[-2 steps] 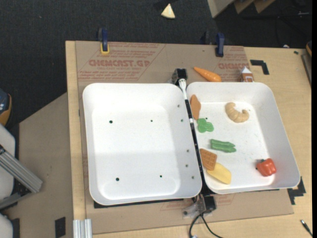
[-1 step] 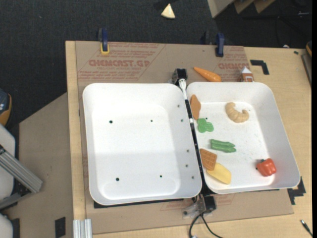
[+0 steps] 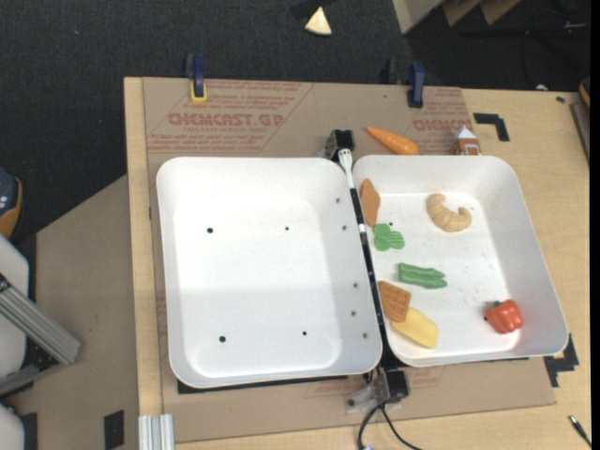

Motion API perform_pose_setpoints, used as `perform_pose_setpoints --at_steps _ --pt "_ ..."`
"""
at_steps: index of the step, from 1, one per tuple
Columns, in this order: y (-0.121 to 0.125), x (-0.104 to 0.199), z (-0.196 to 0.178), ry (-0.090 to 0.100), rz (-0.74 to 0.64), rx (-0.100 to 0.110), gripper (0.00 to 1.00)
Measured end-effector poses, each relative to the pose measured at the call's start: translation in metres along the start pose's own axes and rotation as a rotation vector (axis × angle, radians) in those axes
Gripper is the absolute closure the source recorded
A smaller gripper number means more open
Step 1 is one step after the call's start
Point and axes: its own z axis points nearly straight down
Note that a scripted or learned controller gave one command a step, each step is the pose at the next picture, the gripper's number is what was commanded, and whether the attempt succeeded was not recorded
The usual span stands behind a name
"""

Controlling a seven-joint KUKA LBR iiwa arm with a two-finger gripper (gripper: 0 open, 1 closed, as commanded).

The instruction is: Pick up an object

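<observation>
- Two white bins sit side by side on the table (image 3: 281, 111); the left bin (image 3: 187, 251) fills the centre of the frame.
- The right bin (image 3: 525, 251) holds a croissant (image 3: 450, 212), green broccoli (image 3: 387, 239), a green bean pod (image 3: 422, 276), a waffle (image 3: 394, 300), a yellow piece (image 3: 416, 329) and a red pepper (image 3: 504, 316).
- A carrot (image 3: 392, 141) lies on the table above the right bin.

Bench (image 3: 244, 111): two bins (image 3: 253, 279), seemingly a carrot (image 3: 392, 141).

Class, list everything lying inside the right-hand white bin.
Inside the right bin: a croissant, red pepper, green bean pod, green leafy piece, waffle overlapping a yellow piece, and an orange piece. What the waffle covers stays hidden.
</observation>
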Motion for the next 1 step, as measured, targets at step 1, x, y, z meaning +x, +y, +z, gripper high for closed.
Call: perform_pose_setpoints --at_steps 1 --pt "-0.0159 0.0003 0.0003 0.000 -0.002 0.000 1.00"
